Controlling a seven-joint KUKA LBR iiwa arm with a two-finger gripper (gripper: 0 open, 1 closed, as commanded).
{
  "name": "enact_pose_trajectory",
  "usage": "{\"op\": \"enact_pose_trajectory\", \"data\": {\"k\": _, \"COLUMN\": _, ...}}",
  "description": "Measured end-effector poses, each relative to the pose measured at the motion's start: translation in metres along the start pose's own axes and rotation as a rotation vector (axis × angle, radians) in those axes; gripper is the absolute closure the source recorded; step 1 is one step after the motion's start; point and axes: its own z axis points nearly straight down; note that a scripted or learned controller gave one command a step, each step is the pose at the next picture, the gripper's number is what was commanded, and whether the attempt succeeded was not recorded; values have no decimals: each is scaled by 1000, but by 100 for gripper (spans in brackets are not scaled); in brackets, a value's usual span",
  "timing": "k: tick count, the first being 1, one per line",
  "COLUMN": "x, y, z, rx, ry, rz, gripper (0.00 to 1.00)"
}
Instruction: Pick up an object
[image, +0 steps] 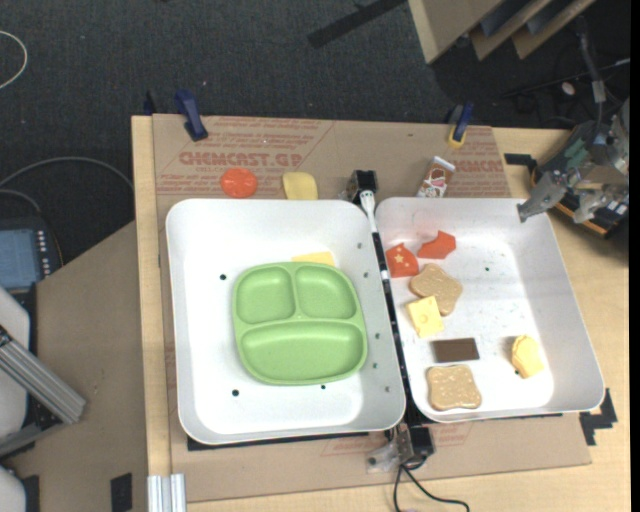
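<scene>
The tool (540, 203) sits at the far right of the surface, just off the top right corner of the right bin (572, 300). Whether it is released or clenched cannot be told; nothing shows in its grip.

Every candidate lies in the right bin, at about 7 to 8 o'clock from the tool. Nearest are the red wedge (437, 244) and the red star piece (401, 260), close together near the bin's upper left. Below them, a round cookie (438, 286) touches a yellow cheese square (425, 316). Lower still are a brown bar (455, 350), long axis running 3 to 9 o'clock, a toast slice (453, 388) at the bottom rim, and a yellow chunk (527, 356), almost straight down at 6 o'clock from the tool.

The chunk stands well apart from the others, so it looks the cleanest target; the coming move is down into the bin.

The left bin (195, 300) holds a green tray (298, 322).
</scene>
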Motion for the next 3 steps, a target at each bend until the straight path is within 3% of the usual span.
{"op": "enact_pose_trajectory", "data": {"k": 1, "x": 83, "y": -16, "z": 122, "rx": 11, "ry": 6, "rz": -6, "gripper": 0}}
{"op": "enact_pose_trajectory", "data": {"k": 2, "x": 85, "y": -113, "z": 185, "rx": 10, "ry": 3, "rz": 4, "gripper": 0}}
{"op": "enact_pose_trajectory", "data": {"k": 3, "x": 85, "y": -107, "z": 171, "rx": -3, "ry": -1, "rz": 3, "gripper": 100}}
